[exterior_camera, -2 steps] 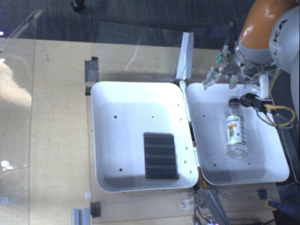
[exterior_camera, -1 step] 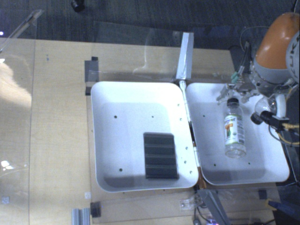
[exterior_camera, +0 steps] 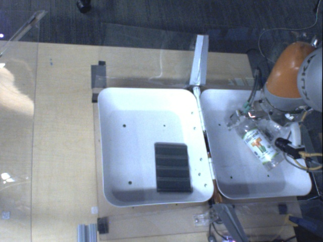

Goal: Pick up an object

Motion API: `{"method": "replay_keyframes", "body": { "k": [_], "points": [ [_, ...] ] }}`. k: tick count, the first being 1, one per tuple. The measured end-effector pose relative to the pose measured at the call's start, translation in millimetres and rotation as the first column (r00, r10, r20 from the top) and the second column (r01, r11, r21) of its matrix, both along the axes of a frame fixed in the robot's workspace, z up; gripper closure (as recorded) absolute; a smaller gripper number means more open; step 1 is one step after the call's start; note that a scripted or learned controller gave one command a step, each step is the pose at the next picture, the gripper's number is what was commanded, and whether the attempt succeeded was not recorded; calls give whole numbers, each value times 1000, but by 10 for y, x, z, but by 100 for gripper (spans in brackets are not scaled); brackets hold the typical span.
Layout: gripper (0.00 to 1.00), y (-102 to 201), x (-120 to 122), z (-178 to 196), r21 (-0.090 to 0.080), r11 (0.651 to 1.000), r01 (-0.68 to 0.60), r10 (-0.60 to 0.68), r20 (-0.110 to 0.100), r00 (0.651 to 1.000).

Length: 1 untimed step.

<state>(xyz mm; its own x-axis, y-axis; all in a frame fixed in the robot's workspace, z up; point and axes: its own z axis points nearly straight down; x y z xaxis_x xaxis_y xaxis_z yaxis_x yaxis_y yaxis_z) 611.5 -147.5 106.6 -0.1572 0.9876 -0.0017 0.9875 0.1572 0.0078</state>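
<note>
Reaching: the arm (exterior_camera: 295, 79) comes in from the right and hangs over the right bin (exterior_camera: 237, 180), its wrist low above the bin's far half, likely because that is where the nearest loose thing lies.
Pincer: the pincer (exterior_camera: 258, 116) sits among cables and bright metal parts just above the bottle; whether it is open or closed cannot be told from this angle.
Bottle: a clear bottle (exterior_camera: 260, 146) with a white, green and orange label lies on its side in the right bin, slanting toward the near right corner; it rests on the bin floor, so it looks not yet lifted.
Black block: a ribbed black block (exterior_camera: 172, 167) lies flat in the left bin (exterior_camera: 116, 135), near its front wall and well apart from the arm, so it is probably not the target.
Bins: two shallow white trays stand side by side, rims touching at the middle, under a grey post (exterior_camera: 200, 59) at the back.
Tabletop: pale wood tabletop (exterior_camera: 55, 135), with a clear sheet glinting over its left part.
Room: dark floor (exterior_camera: 151, 6) beyond the far edge.
Judgement: the grasp seems about to be made, not done.
</note>
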Motion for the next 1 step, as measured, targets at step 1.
{"method": "replay_keyframes", "body": {
  "k": [1],
  "points": [
    [0,-422,-84,-182,0,984,-176,176,3,984]
  ]
}}
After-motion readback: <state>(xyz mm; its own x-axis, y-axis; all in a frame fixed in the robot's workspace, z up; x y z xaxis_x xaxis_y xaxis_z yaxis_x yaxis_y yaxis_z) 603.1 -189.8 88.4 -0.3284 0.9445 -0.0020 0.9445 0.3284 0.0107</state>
